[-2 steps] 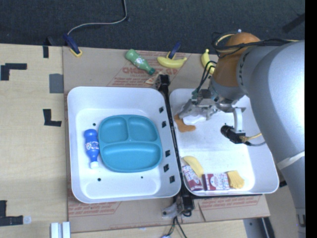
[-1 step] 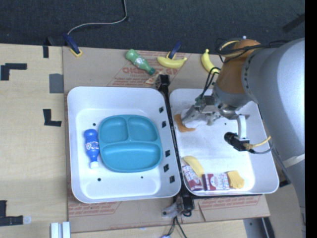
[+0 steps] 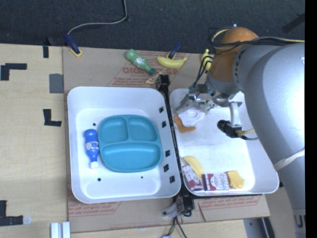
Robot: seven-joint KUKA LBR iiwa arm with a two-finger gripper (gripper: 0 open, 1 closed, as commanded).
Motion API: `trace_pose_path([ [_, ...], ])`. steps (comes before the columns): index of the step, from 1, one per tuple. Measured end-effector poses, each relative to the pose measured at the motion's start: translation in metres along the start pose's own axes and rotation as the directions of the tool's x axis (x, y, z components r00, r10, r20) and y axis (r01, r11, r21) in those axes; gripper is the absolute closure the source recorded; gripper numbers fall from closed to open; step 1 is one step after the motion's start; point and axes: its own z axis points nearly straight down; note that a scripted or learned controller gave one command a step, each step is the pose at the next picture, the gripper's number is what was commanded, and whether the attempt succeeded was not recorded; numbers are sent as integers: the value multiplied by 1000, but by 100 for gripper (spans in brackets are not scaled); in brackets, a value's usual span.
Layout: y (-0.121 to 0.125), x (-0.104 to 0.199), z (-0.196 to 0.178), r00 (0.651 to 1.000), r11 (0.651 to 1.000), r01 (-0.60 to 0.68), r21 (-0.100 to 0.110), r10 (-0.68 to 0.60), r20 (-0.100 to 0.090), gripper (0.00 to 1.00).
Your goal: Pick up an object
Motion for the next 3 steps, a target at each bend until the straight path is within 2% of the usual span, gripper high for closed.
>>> trace_pose_path([
  [1,-27,-4,-1,1000,1000,-1,0,1,0,0],
  [2,-1,-2,-2,1000,1000,0,2,0,-1,0],
  [3,-16,-6,-1,1000,1000,0,0,0,0,0],
])
